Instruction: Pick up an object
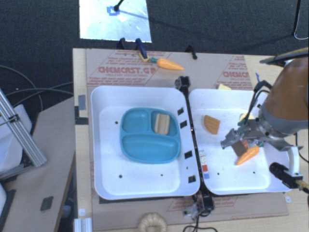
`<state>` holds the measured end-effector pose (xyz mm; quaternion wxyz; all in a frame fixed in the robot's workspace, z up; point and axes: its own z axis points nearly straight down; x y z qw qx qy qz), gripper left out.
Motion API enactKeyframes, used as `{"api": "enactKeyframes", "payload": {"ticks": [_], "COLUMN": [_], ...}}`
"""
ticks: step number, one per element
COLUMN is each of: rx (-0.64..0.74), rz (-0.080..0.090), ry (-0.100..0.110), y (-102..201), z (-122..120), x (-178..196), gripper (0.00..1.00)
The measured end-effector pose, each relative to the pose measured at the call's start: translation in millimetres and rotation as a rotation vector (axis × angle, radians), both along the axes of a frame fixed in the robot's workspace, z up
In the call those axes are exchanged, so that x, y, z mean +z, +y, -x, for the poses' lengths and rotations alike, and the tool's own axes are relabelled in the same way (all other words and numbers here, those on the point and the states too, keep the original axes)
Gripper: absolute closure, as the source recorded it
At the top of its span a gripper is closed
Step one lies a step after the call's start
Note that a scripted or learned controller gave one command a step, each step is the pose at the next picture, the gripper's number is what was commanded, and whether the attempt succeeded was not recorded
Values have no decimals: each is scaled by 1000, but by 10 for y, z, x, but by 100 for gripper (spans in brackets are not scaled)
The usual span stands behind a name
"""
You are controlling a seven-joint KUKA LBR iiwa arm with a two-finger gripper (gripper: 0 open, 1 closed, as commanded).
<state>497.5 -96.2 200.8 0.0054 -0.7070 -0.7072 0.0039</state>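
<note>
Right bin [227, 185] has the gripper [236, 141] down in it, jaws looking closed on a brown block [240, 149], though it's hard to be sure. Touching that block on the far side from the jaws is a toy carrot [247, 155]. Tan bread-like piece [211, 124] sits near, toward the left bin [108, 178] with its blue plate [145, 146].

Blue tray [147, 146] in left bin [108, 144], tan block [161, 124] in its upper-right compartment. Toy carrot [166, 64] on cardboard [120, 66] behind bins. Rope ring [153, 222] at front edge.
</note>
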Motion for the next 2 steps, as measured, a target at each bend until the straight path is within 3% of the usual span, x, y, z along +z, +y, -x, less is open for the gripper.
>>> {"api": "enactKeyframes", "payload": {"ticks": [1,2], "rx": [3,0], "rz": [2,1], "ry": [-13,-9], "y": [2,-44], "z": [-29,58], "x": [64,-420], "gripper": [0,0]}}
